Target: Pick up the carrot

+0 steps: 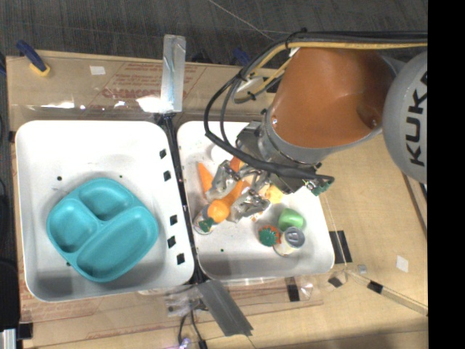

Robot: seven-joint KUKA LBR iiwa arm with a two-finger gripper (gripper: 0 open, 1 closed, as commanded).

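Observation:
The carrot (205,174), a small orange tapered piece, lies in the right bin (240,264) near its left wall. My gripper (238,190) hangs low over the bin's middle, just right of the carrot, under the arm's wide orange band. Another orange piece (236,188) shows at the gripper's tip; whether it is held is unclear. A round orange fruit (218,211) sits just below the gripper.
In the right bin lie a green object (290,218), a small can (293,238), a red and green item (269,234) and a yellow bit (275,193). The left bin (36,151) holds a teal divided plate (102,227). Black cables loop above the wrist.

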